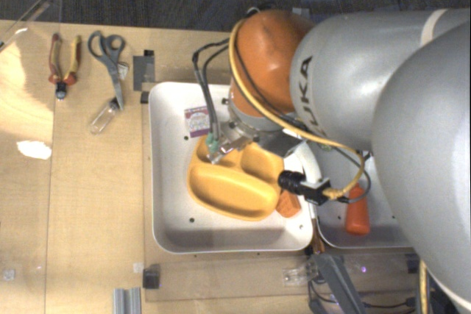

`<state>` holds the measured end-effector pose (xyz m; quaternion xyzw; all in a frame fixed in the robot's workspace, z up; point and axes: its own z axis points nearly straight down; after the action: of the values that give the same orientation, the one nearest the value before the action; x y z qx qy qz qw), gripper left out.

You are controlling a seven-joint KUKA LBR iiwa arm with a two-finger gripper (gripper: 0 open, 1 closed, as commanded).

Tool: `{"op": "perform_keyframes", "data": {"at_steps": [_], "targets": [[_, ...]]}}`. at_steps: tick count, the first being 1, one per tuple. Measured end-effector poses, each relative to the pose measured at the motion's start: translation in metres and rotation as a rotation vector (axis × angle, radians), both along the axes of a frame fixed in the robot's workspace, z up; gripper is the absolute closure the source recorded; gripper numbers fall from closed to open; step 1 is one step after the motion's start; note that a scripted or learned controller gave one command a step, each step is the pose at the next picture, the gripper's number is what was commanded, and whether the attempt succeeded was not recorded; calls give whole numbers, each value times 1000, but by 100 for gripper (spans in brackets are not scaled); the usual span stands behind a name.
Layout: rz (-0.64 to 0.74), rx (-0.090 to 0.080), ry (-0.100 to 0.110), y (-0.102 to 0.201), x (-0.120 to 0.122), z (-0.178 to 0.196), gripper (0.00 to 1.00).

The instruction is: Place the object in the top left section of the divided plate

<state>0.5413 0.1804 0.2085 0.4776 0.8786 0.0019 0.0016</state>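
- A grey KUKA arm [368,77] with an orange band leans in from the right over the left bin [165,158], where a yellow divided plate [228,191] lies on the white floor of the bin.
- The claw [221,147] hangs at the plate's upper left corner, just below a small printed card [196,121]; the wrist body hides most of it, so I cannot tell how it is set, nor whether anything rides in it.
- An orange object [288,204], small and blocky, sits against the plate's right edge, near the bin's right wall; it appears to be the task's thing, though cable and a black connector cross part of it. A second orange piece [357,215], tapered like a toy carrot, stands in the right bin [368,239].
- Judged by its look, the orange object is light moulded plastic: stiff, smooth, likely a little slippery, and not fragile. A pinch across its narrow width, at the middle, seems the safest hold.
- The plate itself looks like thin, light plastic and may slide if nudged.
- On the bench [73,195] to the left lie red-handled pliers [63,66] and grey scissors [110,59], well apart from the bins.
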Motion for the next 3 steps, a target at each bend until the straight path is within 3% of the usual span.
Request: {"op": "perform_keyframes", "data": {"at_steps": [1,2,3], "targets": [[0,0,0,0,0,0,0],[1,3,-6,0,2,12,100],[1,3,-6,0,2,12,0]]}}
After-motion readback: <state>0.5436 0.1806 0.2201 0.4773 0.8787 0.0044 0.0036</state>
